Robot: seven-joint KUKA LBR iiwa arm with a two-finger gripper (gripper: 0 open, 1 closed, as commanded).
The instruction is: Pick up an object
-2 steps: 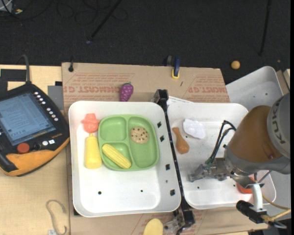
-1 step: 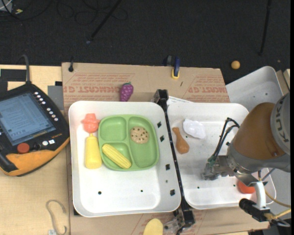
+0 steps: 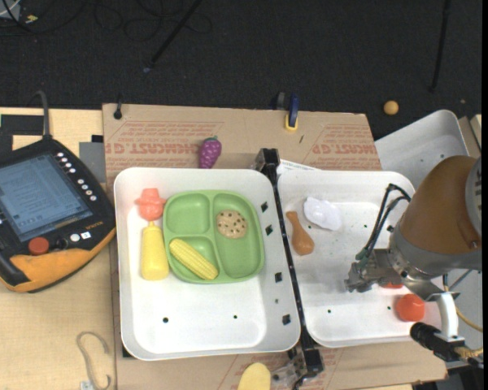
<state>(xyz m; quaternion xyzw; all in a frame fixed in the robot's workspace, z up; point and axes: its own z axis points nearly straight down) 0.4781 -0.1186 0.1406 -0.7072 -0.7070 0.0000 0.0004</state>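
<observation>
Beside my pincer [image 3: 364, 276], state indiscernible, lie a round red toy [image 3: 408, 306], a brown drumstick [image 3: 299, 232] and a glossy white lump [image 3: 322, 212].

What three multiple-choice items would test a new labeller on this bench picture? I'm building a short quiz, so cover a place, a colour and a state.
1. Where does the cookie lie?
A. In a compartment of the green tray
B. In the right bin
C. On the cardboard

2. What colour is the bottle-shaped toy beside the tray?
A. Purple
B. Yellow
C. Blue

3. How does the corn cob lie?
A. Standing upright
B. Under the tray
C. Flat and slantwise in a tray compartment

Key: 1 A, it sits in the tray's upper right section. 2 B, it is yellow, left of the tray. 3 C, it lies diagonally in the lower left section.
</observation>
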